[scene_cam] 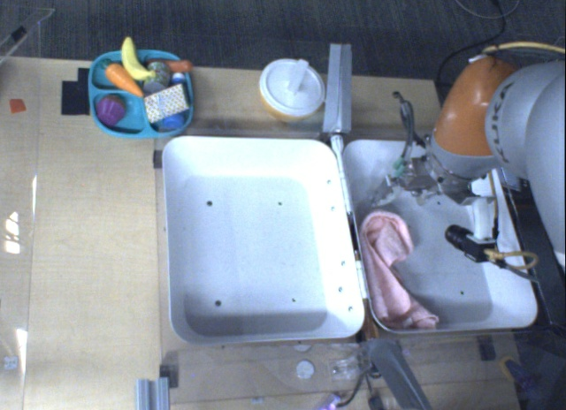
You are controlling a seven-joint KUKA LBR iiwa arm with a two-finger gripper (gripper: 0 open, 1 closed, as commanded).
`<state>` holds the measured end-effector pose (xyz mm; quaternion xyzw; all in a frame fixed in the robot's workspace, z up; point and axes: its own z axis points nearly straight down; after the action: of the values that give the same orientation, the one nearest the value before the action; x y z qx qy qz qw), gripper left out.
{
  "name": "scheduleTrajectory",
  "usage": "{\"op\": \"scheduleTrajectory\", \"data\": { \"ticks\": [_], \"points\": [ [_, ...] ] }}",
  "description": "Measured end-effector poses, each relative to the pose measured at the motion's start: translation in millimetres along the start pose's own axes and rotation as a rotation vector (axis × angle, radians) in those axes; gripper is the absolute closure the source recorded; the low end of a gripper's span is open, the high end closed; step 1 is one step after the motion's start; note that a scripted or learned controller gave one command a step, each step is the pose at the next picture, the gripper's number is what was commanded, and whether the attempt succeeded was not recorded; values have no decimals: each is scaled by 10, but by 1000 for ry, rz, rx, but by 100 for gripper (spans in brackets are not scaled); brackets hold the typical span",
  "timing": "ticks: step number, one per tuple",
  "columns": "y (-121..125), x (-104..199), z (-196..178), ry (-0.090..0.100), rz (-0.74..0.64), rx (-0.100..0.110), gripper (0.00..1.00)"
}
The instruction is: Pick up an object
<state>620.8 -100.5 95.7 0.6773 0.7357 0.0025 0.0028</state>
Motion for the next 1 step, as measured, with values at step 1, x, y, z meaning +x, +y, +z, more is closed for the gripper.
{"op": "scheduleTrajectory", "data": {
  "ticks": [1],
  "points": [
    [-12,-116,72,0,2,-2,0]
  ]
}}
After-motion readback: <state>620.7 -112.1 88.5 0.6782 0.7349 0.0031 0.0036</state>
